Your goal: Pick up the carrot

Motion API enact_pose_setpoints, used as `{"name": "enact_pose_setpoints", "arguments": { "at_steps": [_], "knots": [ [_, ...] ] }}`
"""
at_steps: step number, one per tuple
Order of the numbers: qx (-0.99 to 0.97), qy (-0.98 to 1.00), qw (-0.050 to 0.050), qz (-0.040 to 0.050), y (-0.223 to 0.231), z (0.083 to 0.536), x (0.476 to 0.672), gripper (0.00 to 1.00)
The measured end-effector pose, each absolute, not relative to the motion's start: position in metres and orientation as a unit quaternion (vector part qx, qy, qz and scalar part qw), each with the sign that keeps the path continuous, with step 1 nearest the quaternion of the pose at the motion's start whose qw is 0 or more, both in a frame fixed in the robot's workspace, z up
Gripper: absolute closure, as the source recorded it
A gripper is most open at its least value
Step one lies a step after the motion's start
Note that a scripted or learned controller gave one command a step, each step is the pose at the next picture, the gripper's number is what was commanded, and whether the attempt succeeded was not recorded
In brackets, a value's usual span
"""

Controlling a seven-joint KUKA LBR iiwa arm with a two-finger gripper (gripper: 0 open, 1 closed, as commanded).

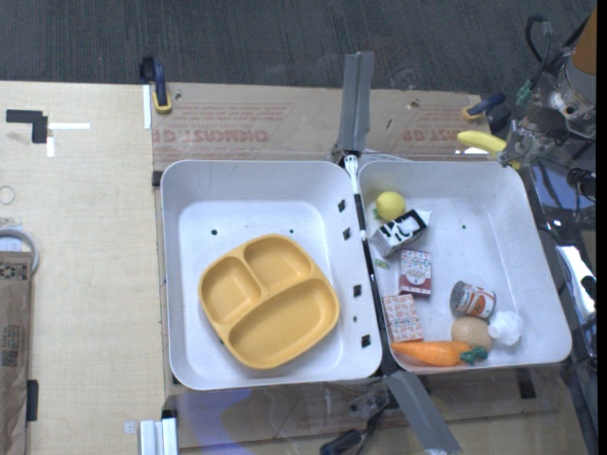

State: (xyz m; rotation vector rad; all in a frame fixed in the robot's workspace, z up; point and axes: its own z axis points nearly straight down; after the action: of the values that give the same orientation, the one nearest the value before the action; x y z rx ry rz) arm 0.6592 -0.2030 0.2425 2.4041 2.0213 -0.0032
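Carrot (429, 353) flat along the near wall of the right bin (536, 254), just below a red carton (402, 318); probably awkward to approach from the wall side. Gripper (520, 148) above that bin's far right corner, well apart; apart or together, impossible to tell.

yellow divided plate (269, 300) in left bin (180, 254), lemon (390, 204), tin can (472, 300)
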Motion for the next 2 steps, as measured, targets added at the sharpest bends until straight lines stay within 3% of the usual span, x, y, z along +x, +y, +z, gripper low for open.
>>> {"name": "enact_pose_setpoints", "arguments": {
  "at_steps": [1,2],
  "knots": [
    [0.811,0.585,0.000,-0.0016,-0.205,0.431,0.658,1.00],
    [0.883,0.469,-0.001,-0.0025,-0.167,0.440,0.609,1.00]
  ]
}}
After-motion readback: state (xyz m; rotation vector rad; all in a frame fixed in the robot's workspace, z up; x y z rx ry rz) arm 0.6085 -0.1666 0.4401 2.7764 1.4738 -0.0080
